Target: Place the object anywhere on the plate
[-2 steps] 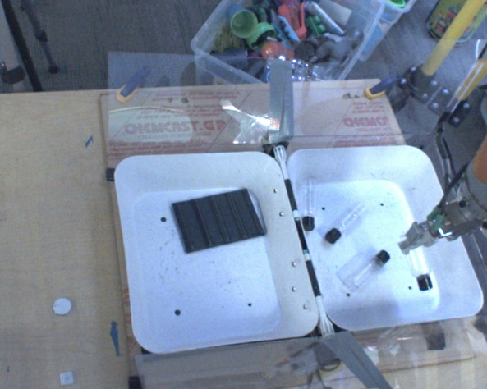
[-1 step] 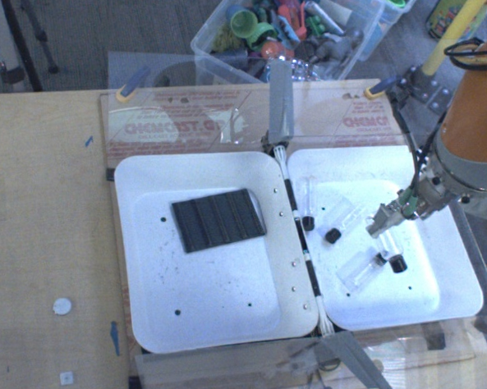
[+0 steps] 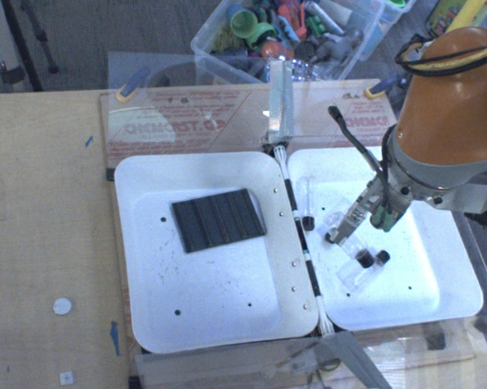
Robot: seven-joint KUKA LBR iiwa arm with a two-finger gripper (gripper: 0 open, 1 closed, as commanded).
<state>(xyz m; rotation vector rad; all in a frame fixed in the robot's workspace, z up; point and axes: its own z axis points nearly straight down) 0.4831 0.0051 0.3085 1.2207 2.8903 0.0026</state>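
A dark grey ribbed plate (image 3: 219, 219) lies flat in the left bin (image 3: 152, 318), toward its back. Several small clear pieces with black caps lie in the right bin (image 3: 447, 292): one (image 3: 306, 206) near the divider and a pair (image 3: 367, 264) nearer the middle. My gripper (image 3: 335, 235) hangs low over the right bin, between these pieces, slanting down to the left from the orange-banded wrist (image 3: 447, 95). A clear piece (image 3: 336, 220) sits right at its tip; whether it is held is unclear.
A clear sheet (image 3: 190, 123) and a metal bar (image 3: 280, 101) lie behind the bins. A tub of colourful toys (image 3: 299, 22) stands beyond them. Bare wooden bench (image 3: 41, 243) extends to the left.
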